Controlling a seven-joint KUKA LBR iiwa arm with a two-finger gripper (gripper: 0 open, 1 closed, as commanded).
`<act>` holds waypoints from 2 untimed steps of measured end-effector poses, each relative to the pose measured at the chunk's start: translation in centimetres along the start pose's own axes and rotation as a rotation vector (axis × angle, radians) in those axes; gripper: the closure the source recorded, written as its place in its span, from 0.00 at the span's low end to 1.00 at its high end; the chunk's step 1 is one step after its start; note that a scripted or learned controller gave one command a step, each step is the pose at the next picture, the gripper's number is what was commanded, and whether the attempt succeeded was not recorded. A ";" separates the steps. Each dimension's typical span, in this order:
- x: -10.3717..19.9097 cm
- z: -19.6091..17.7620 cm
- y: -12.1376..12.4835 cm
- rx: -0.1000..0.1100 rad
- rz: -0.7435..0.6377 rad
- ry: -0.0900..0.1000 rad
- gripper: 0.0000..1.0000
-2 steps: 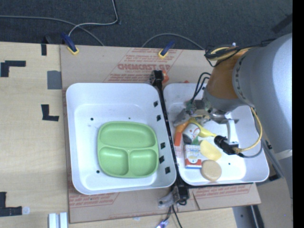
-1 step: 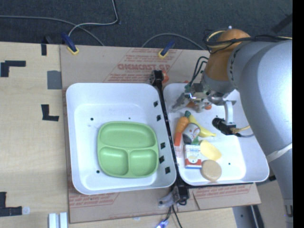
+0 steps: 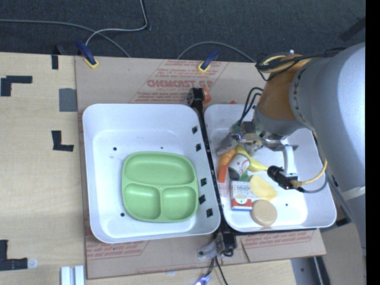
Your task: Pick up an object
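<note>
Nearest the camera, at the front of the right bin [image 3: 320,221], lies a round tan disc [image 3: 264,212], and just behind it a small red-and-white carton [image 3: 240,196] beside a pale yellow lump [image 3: 262,187]. Print on the carton is too small to read. Further back a slim orange piece [image 3: 223,170] lies along the bin's left wall, with a yellow curved piece [image 3: 250,161] close to it. These crowd together, several touching, so any one of them could serve as the object to pick up.

Over the back of this cluster hangs the tool [image 3: 240,140], low among the things; whether its fingers are spread or pressed together I cannot tell, for the wrist and cables hide them. Nothing can be seen pinched in it.

To do the grasp well, I judge the tool should settle on one item at the heap's edge, square to its narrow side, so neighbours are not shoved aside.

Leftward, the left bin [image 3: 95,159] holds a green divided tray [image 3: 159,186]. Beyond both bins, red lettering on the cardboard sheet [image 3: 119,79] covering the worktop looks like "CHEMCAST", though blurred.
</note>
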State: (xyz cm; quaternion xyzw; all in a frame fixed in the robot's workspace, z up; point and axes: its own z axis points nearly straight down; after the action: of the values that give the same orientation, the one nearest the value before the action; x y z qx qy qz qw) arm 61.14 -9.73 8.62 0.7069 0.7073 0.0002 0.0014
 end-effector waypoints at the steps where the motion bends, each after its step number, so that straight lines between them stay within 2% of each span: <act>1: 0.1 0.0 -1.7 -0.004 -0.001 -0.001 0.00; 2: 0.2 0.0 3.4 -0.001 -0.001 0.000 0.00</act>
State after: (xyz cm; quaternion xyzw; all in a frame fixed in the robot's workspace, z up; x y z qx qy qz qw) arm 64.55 -9.56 8.58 0.7066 0.7076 0.0007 0.0017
